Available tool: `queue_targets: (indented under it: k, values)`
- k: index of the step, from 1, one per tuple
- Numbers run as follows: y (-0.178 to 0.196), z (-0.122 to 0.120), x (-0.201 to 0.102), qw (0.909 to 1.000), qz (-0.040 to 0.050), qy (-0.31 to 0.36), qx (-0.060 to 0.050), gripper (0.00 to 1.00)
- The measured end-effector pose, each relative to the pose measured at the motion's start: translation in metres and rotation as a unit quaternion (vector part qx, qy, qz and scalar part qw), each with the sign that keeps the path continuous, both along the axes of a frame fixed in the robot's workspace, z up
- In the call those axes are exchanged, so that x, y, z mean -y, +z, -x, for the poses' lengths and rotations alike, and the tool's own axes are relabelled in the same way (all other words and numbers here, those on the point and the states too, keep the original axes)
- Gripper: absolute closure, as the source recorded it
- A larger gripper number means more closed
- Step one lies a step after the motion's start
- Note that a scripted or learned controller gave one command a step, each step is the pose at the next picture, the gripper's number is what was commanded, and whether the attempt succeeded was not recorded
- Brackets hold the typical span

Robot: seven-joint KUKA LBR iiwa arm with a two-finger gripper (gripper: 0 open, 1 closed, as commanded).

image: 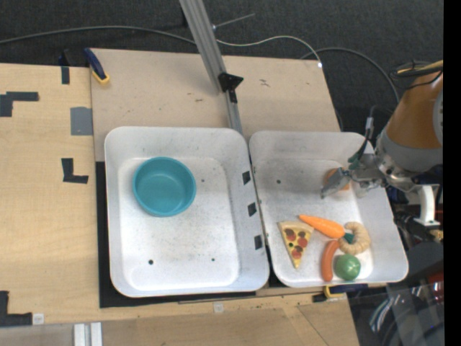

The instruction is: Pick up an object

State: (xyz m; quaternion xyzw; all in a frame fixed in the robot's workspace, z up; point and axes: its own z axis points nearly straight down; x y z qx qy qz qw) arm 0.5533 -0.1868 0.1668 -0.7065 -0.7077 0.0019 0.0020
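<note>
1. Gripper (338, 184) sits low over the right bin (288, 157), upper-right area, arm (414, 132) coming in from the right edge.
2. Finger state: cannot tell; the dark metal tip is too small and blurred to judge.
3. Small orange object (336, 173) lies right at the gripper tip, partly hidden by it (contact or grasp not confirmable).
4. Other candidates cluster in the right bin's lower right: pizza slice (295, 241), carrot (323, 225), red sausage (328, 259), green ball (348, 267), tan pretzel-like piece (355, 238). All clear of the gripper.
5. Carrot lies just above the pizza slice; sausage touches the green ball.
6. Left bin (122, 265) holds a teal bowl (164, 186), upright, upper-left part.
</note>
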Motion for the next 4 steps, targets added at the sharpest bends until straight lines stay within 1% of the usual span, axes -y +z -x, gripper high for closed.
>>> queue_targets:
  k: [1,2,3,4]
  values:
    - [-0.065,0.003,0.002,1.0,-0.0005,0.0,-0.001,0.0]
    - [-0.078,0.003,0.001,1.0,0.0008,0.0,0.002,0.0]
    - [-0.068,0.003,0.001,1.0,0.0003,0.001,0.002,1.0]
    - [-0.025,-0.001,0.003,1.0,0.0005,0.0,0.004,1.0]
